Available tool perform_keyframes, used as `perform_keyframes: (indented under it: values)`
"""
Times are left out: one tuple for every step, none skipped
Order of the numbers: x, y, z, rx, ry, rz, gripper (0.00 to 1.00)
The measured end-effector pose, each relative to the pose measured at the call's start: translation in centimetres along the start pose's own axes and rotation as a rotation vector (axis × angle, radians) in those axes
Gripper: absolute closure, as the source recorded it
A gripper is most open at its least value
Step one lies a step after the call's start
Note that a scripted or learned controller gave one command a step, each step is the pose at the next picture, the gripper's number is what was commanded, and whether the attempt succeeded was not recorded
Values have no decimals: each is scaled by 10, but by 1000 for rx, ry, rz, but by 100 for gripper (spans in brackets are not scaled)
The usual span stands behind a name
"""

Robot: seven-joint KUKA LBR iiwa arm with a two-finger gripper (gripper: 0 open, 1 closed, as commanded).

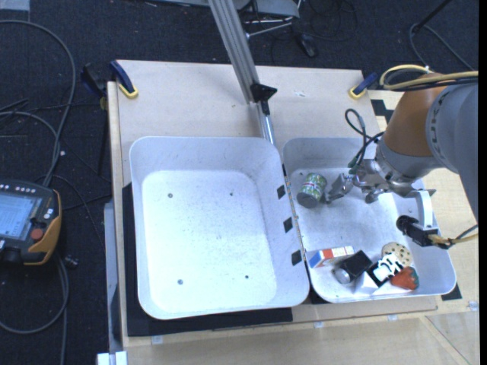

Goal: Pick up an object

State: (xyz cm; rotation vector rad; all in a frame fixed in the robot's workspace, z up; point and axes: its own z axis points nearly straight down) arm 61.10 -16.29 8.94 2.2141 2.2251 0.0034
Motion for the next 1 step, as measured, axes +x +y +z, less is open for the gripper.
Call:
perform_keyframes:
  values:
    - [2, 46, -135, -6, -1, 3, 0]
